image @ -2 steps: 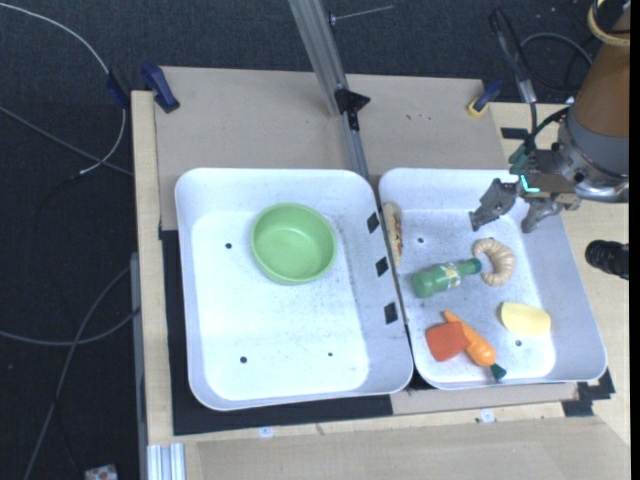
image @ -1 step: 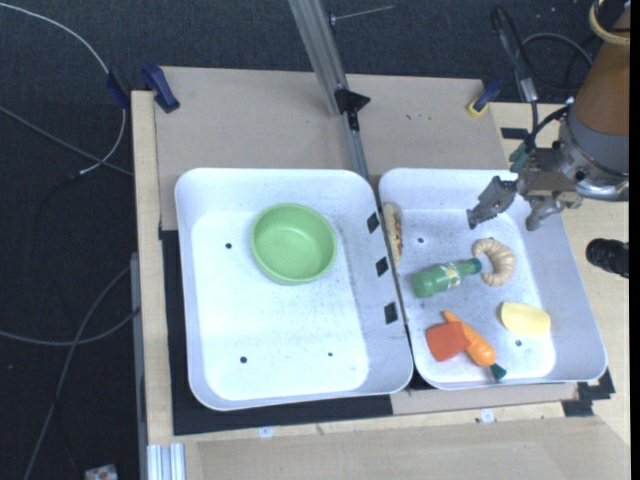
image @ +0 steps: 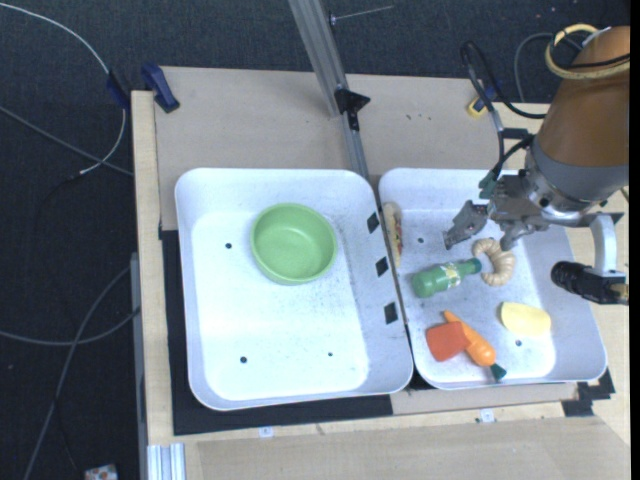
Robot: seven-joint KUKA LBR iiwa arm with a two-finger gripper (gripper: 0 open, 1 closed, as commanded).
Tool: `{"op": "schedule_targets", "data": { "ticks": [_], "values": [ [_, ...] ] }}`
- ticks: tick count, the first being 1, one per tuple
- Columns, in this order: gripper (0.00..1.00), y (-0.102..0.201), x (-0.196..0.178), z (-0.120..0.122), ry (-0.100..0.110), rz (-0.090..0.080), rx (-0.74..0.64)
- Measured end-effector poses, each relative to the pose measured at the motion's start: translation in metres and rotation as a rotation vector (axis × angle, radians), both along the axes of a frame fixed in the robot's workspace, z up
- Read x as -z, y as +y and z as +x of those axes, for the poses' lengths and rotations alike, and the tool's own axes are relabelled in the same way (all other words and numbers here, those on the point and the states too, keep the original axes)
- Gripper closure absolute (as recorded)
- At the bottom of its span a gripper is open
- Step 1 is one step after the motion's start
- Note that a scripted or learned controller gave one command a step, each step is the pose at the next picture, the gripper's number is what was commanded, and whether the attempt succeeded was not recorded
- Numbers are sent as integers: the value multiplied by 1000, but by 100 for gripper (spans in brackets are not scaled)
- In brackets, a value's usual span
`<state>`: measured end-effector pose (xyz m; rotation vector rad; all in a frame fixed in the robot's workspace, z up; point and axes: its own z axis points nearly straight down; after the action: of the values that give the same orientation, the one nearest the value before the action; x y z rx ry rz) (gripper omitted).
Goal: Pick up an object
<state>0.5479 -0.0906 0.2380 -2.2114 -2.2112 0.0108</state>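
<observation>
The arm (image: 585, 98) is cut off at the right edge and hides part of the right bin's (image: 430, 193) far side. The hand (image: 493, 231) hangs over that bin with fingers spread, grasping nothing, above a beige curl (image: 497, 261). Nearby lie a green bottle (image: 444, 277), an orange toy (image: 462, 342) and a yellow piece (image: 525, 318). The bottle's label cannot be read. The left bin (image: 210, 268) holds a green bowl (image: 293, 242). A tan strip (image: 392, 230) rests along the right bin's left wall, its markings too small to read.
</observation>
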Motion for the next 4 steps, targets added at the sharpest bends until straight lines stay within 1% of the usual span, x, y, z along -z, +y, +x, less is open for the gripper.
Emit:
{"op": "schedule_targets", "data": {
  "ticks": [1,2,3,4],
  "values": [
    [0,-4,63,-5,3,0,1],
    [0,-4,109,-1,1,1,1],
    [100,-3,93,1,-7,2,2],
    [100,-3,27,3,-21,-4,-1]
  ]
}}
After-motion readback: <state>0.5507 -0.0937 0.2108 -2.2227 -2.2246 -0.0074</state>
